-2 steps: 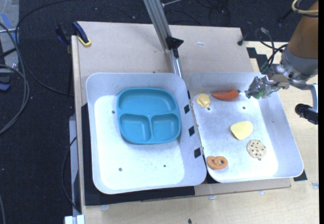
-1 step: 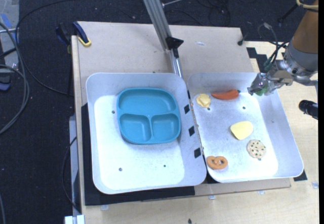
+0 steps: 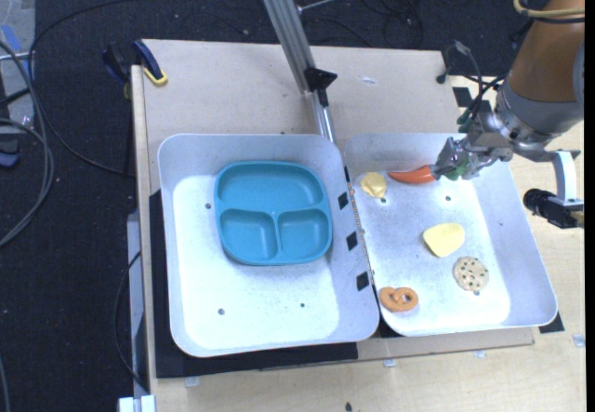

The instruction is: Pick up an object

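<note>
two shallow white bins are sitting side by side on the bench, seen from above at a slant. the left bin (image 3: pixel 186 308) is carrying a blue divided tray (image 3: pixel 274 213), lying flat toward its upper middle, three compartments showing.

the right bin (image 3: pixel 521 289) is carrying the loose pieces. an orange-red carrot-like piece (image 3: pixel 411 176) is lying near the bin's upper edge, a little right of frame centre, its thin end pointing left. a small pale yellow piece (image 3: pixel 374 185) is sitting just beside that thin end, near the bin's left wall. a larger yellow piece (image 3: pixel 443 238) is resting around the middle of the bin. below and right of it a round cookie with dark chips (image 3: pixel 471 274) is lying flat. an orange pretzel-shaped piece (image 3: pixel 400 299) is sitting at the lower left of this bin, close to the seam between the bins.

the arm is reaching in from the upper right of the frame, orange band above grey wrist. the gripper (image 3: pixel 450 166) is hanging low over the upper part of the right bin, right at the thick end of the carrot-like piece. the fingertips are looking dark and crowded together there, and whether they are touching or grasping the piece i cannot tell; the state of the jaws is not readable from this angle.

a slanted metal pole (image 3: pixel 288 19) is crossing the upper middle of the frame.
</note>
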`<action>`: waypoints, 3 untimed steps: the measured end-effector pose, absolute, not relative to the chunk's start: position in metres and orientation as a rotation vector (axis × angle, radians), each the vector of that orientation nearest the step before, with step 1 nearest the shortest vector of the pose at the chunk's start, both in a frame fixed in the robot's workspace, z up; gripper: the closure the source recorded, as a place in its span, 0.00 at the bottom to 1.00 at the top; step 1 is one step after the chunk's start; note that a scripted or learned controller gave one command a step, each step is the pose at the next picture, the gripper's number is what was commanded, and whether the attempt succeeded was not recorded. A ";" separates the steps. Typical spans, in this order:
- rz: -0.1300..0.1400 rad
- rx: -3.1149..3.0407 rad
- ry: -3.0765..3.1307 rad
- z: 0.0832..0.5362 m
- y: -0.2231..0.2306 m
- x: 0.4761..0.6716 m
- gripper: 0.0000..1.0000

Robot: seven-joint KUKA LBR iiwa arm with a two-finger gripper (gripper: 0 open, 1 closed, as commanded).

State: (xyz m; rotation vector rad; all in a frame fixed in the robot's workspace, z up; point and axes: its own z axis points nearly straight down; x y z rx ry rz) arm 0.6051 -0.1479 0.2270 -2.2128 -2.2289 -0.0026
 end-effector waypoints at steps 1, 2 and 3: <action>-0.001 -2.210 -2.228 0.223 -0.089 0.603 1.00; -0.001 -2.210 -2.229 0.227 -0.028 0.586 1.00; 0.001 -2.213 -2.228 0.219 0.022 0.578 1.00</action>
